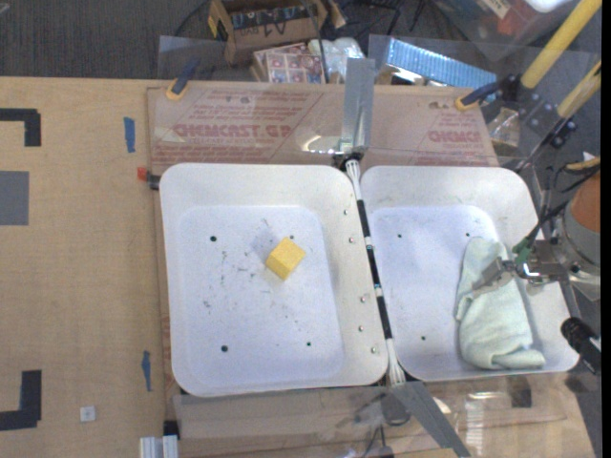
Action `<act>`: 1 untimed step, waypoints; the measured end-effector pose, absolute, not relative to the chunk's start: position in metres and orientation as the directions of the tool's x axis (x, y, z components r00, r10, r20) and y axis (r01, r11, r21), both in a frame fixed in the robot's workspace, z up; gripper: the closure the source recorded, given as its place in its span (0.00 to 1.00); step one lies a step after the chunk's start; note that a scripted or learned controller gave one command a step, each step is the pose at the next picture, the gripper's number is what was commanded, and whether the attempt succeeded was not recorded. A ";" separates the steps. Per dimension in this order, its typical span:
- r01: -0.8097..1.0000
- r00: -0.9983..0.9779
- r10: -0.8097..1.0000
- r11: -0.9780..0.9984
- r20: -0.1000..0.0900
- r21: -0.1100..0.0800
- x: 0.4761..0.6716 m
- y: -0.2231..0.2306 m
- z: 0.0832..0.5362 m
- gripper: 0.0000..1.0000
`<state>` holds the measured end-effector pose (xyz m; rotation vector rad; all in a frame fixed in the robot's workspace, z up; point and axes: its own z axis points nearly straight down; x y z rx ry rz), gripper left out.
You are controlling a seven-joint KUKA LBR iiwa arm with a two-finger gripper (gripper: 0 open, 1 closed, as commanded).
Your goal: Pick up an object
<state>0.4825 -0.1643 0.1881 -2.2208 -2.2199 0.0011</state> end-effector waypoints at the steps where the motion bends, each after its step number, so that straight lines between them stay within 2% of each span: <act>1: 0.836 -0.549 0.836 0.549 0.001 0.000 0.480 -0.095 0.209 0.00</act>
